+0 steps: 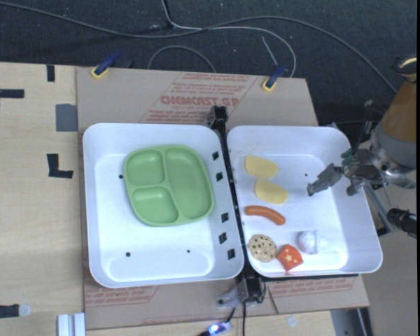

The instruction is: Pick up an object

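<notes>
Orange-red sausage (265,215) lies in the right bin (350,219), its long axis running left-right, off to the left of and just below my gripper (320,183). I hang at the bin's right wall; my jaws' state, I cannot tell.

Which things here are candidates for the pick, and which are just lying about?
Candidates, all in the right bin: two yellow pieces, sausage, cookie, red piece, small clear item; the gripper hovers there.

Lying about: green divided plate in the left bin, clamps, cables.
</notes>
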Robot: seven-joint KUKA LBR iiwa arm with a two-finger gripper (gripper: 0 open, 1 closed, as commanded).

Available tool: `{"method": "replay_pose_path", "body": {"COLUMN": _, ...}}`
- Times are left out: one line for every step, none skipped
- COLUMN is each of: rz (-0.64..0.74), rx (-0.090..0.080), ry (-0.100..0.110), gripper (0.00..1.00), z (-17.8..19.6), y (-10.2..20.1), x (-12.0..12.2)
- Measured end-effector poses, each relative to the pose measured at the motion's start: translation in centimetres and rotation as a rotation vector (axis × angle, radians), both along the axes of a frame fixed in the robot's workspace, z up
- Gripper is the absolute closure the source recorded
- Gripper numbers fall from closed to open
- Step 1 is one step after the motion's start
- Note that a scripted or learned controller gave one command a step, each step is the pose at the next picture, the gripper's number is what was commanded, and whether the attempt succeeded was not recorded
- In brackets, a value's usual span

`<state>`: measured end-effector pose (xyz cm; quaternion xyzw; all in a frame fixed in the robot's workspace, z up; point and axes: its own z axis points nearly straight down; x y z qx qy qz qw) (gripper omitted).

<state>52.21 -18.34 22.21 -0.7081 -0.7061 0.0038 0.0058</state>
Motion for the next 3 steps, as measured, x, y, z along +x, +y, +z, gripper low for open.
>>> {"method": "replay_pose_path", "body": {"rz": 0.004, "rx": -0.003, "ry": -0.012, "gripper": 0.00, "z": 0.6, "y": 0.0, "x": 0.3}}
{"method": "replay_pose_path", "body": {"rz": 0.003, "rx": -0.002, "ry": -0.007, "gripper": 0.00, "z": -5.5, "y": 0.3, "x": -0.6}}
{"method": "replay_pose_path", "body": {"rz": 0.003, "rx": -0.001, "ry": -0.006, "gripper": 0.00, "z": -11.8, "y": 0.6, "x": -1.2}}
